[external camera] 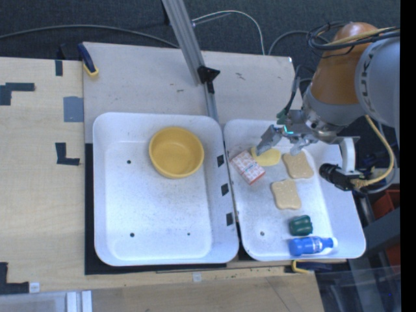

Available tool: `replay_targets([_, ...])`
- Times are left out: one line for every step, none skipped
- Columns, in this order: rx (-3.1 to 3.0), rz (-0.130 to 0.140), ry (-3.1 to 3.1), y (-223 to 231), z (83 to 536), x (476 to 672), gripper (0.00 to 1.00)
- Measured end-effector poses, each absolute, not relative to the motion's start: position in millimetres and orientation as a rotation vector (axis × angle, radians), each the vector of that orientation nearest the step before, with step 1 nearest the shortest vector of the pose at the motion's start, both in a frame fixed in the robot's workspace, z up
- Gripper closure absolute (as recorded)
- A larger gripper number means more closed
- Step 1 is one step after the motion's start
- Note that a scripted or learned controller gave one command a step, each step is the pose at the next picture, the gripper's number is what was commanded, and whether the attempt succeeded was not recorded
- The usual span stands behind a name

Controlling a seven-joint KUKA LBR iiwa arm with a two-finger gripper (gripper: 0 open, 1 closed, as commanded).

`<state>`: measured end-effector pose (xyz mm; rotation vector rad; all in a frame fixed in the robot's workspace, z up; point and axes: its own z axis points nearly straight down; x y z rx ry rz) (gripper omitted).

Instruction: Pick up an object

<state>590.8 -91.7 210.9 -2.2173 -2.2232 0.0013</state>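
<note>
My gripper [282, 143] hangs over the back of the right bin [344, 203], its fingers [266, 140] spread open. Just below the left finger lies a small yellow piece [270, 156], apart from the fingers as far as I can see. A red and white box [247, 167] lies to its left. Two toast-like slices [298, 166] [286, 194] lie below the gripper. A dark green object [300, 225] and a blue bottle [311, 245] rest near the bin's front edge.
The left bin [117, 200] holds a yellow bowl [176, 151] near its back. A grey pole [185, 28] slants up from the bins' shared back edge. Cables run behind the right bin.
</note>
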Motion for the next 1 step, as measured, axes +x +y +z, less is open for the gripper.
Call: replay_targets([-2.217,0.008,-2.220,-95.2,157.9,580.3,0.00])
